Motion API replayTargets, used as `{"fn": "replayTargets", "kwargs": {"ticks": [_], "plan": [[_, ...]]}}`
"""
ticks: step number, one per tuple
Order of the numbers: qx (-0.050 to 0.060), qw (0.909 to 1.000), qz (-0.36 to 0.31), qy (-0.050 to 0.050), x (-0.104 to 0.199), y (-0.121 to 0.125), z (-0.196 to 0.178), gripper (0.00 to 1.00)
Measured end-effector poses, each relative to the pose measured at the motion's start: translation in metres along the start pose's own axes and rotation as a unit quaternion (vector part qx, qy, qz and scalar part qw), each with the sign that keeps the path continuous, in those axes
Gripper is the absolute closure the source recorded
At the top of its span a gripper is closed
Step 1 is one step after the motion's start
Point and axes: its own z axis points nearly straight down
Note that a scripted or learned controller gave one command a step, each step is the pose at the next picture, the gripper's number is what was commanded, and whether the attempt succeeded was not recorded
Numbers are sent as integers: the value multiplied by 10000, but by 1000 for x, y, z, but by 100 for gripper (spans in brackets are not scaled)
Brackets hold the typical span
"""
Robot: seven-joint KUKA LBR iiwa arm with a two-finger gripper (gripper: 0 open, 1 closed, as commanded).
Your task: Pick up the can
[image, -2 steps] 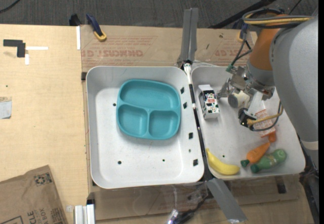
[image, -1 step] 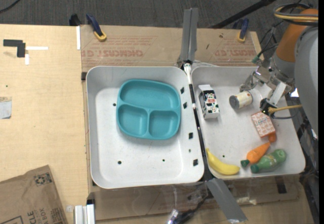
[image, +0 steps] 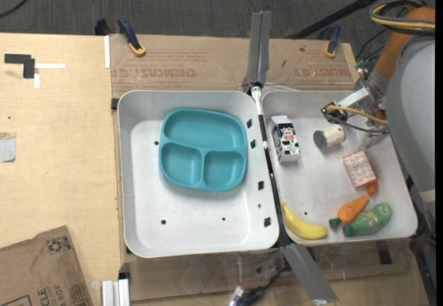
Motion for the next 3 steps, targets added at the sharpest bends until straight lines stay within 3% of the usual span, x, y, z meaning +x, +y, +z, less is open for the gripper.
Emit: {"fn": "replayTargets", "kwargs": {"ticks": [1,2,3], "plan": [[3,9974,716,-1,-16,15,-73,0],[5,9997,262,-1,12,-40,0,0],[13,9997,230,-24,11,-40,-7,100]]}}
